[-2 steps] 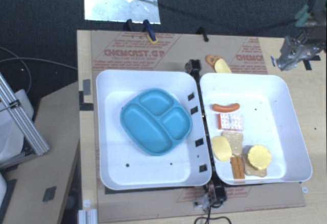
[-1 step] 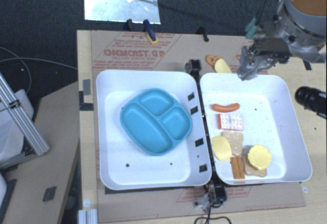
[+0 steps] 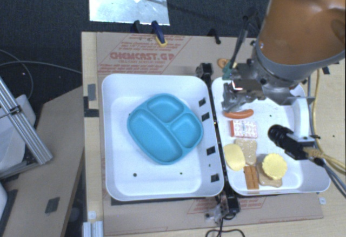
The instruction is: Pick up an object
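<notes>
Sausage (image 3: 238, 114), red-orange, is my reference point; it lies flat on the floor of the right bin, near that bin's far left corner, with its length running left to right in the view.

Items noted, largest first:

1. Bench (image 3: 135, 55), topped with printed brown board, extends beyond the sausage on all sides.
2. Left bin (image 3: 119, 176), white and shallow, sits left of the sausage, across the divider.
3. Right bin (image 3: 311, 174), white and shallow, contains the sausage.
4. Blue plate (image 3: 165, 128), with three compartments, lies in the left bin, well left of the sausage and slightly nearer the camera.
5. My gripper (image 3: 231, 105) hangs directly over the left end of the sausage, just on its far side in the view. I cannot tell whether it is apart or together, nor whether it touches the sausage.
6. Yellow disc (image 3: 274, 166) rests on a tan piece (image 3: 268, 180), nearer the camera than the sausage and to its right.
7. Pale yellow round piece (image 3: 234, 157) lies nearer the camera than the sausage, almost straight in line with it.
8. Red-and-white packet (image 3: 244, 129) lies just beside the sausage on its near side.
9. Beige slice (image 3: 249, 149) sits beyond the packet from the sausage, touching the pale yellow round piece.
10. Brown stick (image 3: 251, 177) lies farthest from the sausage in that line, close to the near wall.
</notes>
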Controlling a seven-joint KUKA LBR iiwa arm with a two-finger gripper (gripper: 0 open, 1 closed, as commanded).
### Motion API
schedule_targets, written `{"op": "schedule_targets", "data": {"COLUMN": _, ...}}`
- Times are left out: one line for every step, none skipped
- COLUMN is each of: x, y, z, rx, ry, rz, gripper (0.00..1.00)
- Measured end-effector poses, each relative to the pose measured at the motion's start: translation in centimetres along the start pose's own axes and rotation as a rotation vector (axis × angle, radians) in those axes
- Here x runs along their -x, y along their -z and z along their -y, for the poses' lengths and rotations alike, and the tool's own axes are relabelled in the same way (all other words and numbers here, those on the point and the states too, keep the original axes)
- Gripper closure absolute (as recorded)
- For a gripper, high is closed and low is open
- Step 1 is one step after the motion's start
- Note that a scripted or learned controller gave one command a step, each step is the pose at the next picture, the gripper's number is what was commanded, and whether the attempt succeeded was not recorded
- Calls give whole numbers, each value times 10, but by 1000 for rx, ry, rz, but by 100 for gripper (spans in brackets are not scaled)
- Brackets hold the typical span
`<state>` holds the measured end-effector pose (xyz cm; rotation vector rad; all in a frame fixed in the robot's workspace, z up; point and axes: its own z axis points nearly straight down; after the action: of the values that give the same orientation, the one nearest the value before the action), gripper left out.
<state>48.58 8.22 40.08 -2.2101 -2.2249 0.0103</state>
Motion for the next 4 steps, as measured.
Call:
{"op": "schedule_targets", "data": {"x": 1, "y": 17, "z": -2, "rx": 15, "ry": -2, "rz": -2, "gripper": 100}}
{"op": "schedule_targets", "data": {"x": -74, "y": -93, "z": 0, "rx": -2, "ry": 2, "rz": 0, "gripper": 100}}
{"op": "schedule_targets", "data": {"x": -57, "y": 30, "z": -2, "rx": 25, "ry": -4, "rz": -5, "gripper": 100}}
{"op": "schedule_targets", "data": {"x": -58, "y": 35, "z": -2, "rx": 16, "ry": 0, "rz": -3, "gripper": 100}}
